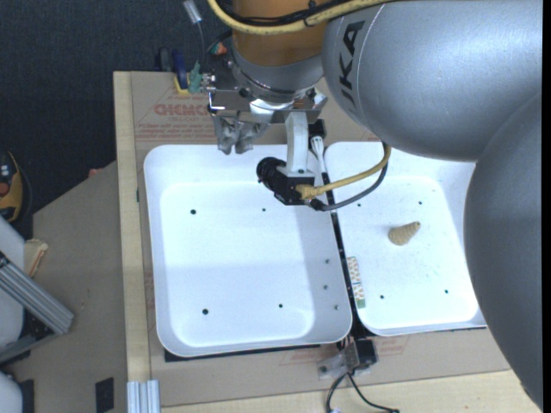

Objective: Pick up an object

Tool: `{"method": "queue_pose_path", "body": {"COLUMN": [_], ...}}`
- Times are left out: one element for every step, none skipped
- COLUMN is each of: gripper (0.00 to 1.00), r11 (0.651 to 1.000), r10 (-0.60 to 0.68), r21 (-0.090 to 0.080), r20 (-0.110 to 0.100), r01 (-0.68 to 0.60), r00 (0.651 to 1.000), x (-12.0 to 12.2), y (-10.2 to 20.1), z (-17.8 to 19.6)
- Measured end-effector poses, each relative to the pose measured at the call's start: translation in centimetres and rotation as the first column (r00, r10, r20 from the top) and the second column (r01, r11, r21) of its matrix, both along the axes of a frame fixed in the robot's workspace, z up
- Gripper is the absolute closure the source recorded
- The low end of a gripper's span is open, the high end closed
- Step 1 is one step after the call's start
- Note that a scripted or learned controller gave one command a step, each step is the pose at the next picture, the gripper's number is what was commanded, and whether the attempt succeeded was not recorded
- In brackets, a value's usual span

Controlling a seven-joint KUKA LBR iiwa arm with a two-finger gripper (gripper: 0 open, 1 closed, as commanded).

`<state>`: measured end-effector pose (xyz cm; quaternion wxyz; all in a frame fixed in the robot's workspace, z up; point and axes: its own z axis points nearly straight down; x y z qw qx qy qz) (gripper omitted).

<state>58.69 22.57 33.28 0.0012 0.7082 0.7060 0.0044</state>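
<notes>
A small tan, cone-shaped object lies in the right bin, near its middle. My gripper hangs over the far rim of the left bin, well to the left of the tan object and apart from it. Nothing shows beneath or in the gripper. A white bracket with a black fitting and a yellow cable hangs from the wrist, over the divide between the bins.
The large grey arm covers the upper right of the view and part of the right bin. Both bins sit on a brown board. Cables and a small connector lie at the near edge.
</notes>
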Motion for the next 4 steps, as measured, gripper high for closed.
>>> {"method": "queue_pose_path", "body": {"gripper": [1.00,1.00,1.00,1.00], "r11": [1.000,1.000,1.000,1.000], "r10": [0.000,0.000,0.002,0.001], "r21": [0.001,0.002,-0.008,-0.004], "r20": [0.002,0.004,-0.020,-0.007], "r01": [0.000,0.000,-0.002,-0.001], "r00": [1.000,1.000,1.000,1.000], "x": [0.0,0.1,-3.5,-3.2], "y": [0.0,0.1,-0.2,-0.1], "z": [1.0,2.1,-5.6,-4.0]}}
